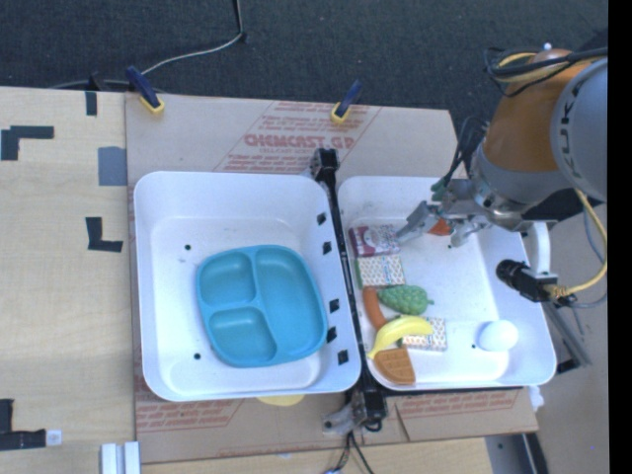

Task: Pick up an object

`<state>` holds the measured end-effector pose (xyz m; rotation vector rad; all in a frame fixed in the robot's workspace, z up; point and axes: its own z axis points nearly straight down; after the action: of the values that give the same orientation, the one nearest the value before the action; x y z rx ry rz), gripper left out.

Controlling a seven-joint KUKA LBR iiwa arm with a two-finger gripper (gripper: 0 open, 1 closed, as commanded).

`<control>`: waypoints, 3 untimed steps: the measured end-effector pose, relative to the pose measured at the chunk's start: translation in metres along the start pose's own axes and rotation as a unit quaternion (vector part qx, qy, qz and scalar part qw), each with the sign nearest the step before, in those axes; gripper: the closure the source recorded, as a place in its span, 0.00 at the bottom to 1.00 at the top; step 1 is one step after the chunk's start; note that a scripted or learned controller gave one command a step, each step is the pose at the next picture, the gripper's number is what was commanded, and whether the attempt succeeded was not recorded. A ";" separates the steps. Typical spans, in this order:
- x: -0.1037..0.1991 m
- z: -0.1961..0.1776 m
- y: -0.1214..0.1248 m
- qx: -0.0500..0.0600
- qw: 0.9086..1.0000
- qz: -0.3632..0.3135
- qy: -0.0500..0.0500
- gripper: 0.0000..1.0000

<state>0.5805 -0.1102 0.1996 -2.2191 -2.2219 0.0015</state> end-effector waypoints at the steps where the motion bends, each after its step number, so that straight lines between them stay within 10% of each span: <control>1: -0.082 0.044 0.009 0.000 1.000 0.001 -0.001 0.00; 2: -0.044 0.110 0.048 -0.004 1.000 0.000 -0.001 0.00; 3: -0.090 0.083 0.088 -0.001 1.000 0.000 -0.001 0.00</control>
<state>0.6686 -0.2002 0.1160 -2.2212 -2.2247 0.0007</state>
